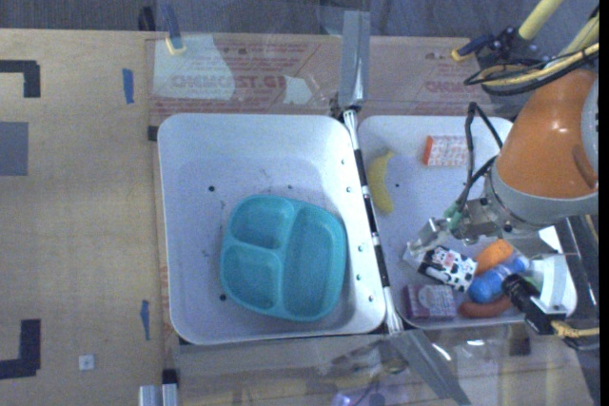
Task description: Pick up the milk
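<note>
The milk (pixel 449 267) is a small carton with black and white cow spots, lying on its side in the front part of the right bin (pixel 409 143). My gripper (pixel 441 231) hangs low just behind and to the left of the carton, with its tip close to the carton's upper edge. The grey arm with its orange band (pixel 547 143) reaches in from the right and covers the bin's right side. Nothing shows lifted off the bin floor.
Crowded beside the milk are an orange piece (pixel 495 254), a blue piece (pixel 487 283), a red sausage shape (pixel 481 307) and a purple packet (pixel 433 301). A yellow banana (pixel 382 183) and a small orange box (pixel 445 150) lie farther back. The left bin holds a teal divided plate (pixel 284 257).
</note>
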`<state>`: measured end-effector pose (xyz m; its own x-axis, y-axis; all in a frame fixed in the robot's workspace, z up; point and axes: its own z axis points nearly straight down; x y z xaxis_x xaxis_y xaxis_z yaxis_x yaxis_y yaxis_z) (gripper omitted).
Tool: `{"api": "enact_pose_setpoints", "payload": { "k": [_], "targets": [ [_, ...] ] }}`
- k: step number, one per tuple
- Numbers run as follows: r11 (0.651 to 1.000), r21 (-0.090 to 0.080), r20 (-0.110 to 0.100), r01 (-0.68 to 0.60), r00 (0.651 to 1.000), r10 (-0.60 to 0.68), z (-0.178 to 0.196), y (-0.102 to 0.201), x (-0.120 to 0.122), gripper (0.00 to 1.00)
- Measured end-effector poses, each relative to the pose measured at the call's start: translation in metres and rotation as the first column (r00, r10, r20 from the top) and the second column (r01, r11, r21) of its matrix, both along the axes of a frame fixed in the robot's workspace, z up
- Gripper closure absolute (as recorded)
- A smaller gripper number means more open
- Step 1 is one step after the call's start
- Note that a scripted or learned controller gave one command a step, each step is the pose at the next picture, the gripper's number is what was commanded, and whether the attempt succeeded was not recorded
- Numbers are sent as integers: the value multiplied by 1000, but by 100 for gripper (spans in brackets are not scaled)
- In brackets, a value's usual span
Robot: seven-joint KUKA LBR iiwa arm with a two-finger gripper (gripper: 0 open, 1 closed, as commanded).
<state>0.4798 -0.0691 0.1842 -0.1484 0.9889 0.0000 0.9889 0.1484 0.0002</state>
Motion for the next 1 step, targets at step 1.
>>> {"api": "enact_pose_setpoints", "payload": {
  "k": [1],
  "targets": [
    [994, -1, 11, -111, 994, 111, -95, -37, 41, 0]
  ]
}}
